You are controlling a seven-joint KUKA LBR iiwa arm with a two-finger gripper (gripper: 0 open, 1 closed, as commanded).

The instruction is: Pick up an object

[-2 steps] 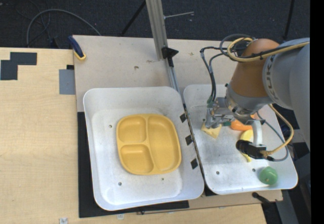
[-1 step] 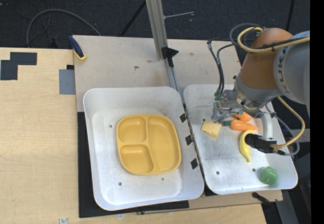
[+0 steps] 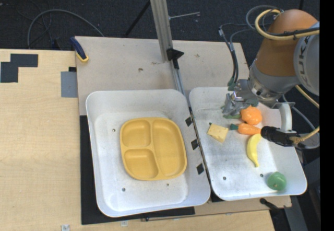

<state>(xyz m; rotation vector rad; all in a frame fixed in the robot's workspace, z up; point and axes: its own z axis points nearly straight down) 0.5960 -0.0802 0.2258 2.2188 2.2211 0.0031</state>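
You have picked up nothing yet: the gripper [image 3: 233, 105] hangs just beside the orange fruit [image 3: 252, 115]; I cannot tell its grip.

Yellow divided tray [image 3: 153, 149] w/ three compartments lies flat near the middle of the left white bin [image 3: 104, 120], which sits just beside the right white bin [image 3: 292, 185]; black clips [image 3: 194, 143] run along the seam btwn them. Behind the bins, a metal post [image 3: 160, 18] rises from the grey surface [image 3: 125, 62], w/ a blue-and-yellow tool [image 3: 80, 50] at its back-left corner. Light wood board [image 3: 36, 136] lies to the left, black cables [image 3: 57, 21] on the dark floor beyond.
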